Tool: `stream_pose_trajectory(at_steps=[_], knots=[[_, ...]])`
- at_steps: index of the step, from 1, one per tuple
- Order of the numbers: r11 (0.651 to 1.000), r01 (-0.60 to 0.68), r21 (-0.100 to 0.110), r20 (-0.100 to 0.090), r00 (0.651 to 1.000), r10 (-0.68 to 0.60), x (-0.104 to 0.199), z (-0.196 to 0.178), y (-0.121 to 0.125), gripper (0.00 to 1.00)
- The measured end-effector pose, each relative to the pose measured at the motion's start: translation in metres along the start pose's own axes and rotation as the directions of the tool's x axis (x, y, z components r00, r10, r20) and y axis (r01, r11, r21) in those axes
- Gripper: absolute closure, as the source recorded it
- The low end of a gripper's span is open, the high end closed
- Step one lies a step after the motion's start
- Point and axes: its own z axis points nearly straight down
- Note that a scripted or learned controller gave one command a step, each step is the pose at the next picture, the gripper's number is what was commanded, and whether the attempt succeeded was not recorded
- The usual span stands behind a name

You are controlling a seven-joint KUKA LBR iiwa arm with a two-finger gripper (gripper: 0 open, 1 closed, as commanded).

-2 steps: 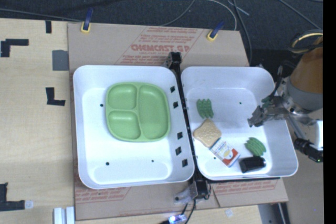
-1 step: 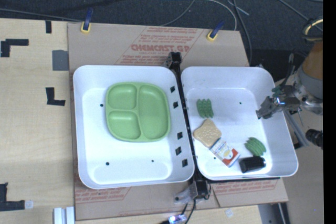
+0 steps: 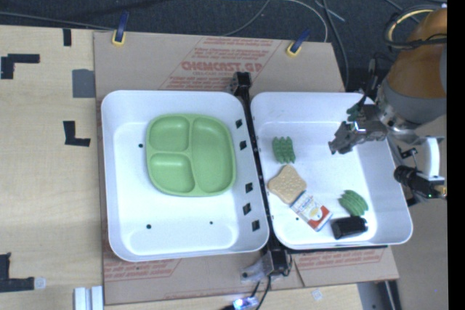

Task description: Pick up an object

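gripper (image 3: 340,144) over right bin (image 3: 378,178) upper area, finger state unclear | 5 objects along near edge: 2 green toys (image 3: 283,149), bread slice (image 3: 287,184) diagonal, packet (image 3: 312,213), black block (image 3: 349,227) | 1 green plate (image 3: 192,155) in left bin (image 3: 123,178)

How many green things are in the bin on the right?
2. One ridged green piece lies near the right bin's left side, above the slice of bread. Another green piece sits toward the lower right, just above a black object.
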Motion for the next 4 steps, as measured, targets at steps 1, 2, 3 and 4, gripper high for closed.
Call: stream_pose_trajectory(at_steps=[1,2,3,4], knots=[[1.0,-0.002,0.001,0.0,1.0,0.002,0.047,-0.007,0.02,1.0],[1.0,-0.001,0.001,0.0,1.0,0.001,0.094,-0.014,0.03,1.0],[1.0,-0.002,0.002,0.001,1.0,0.002,0.136,-0.013,0.041,1.0],[1.0,-0.002,0.002,0.002,1.0,0.002,0.186,0.001,0.051,1.0]])
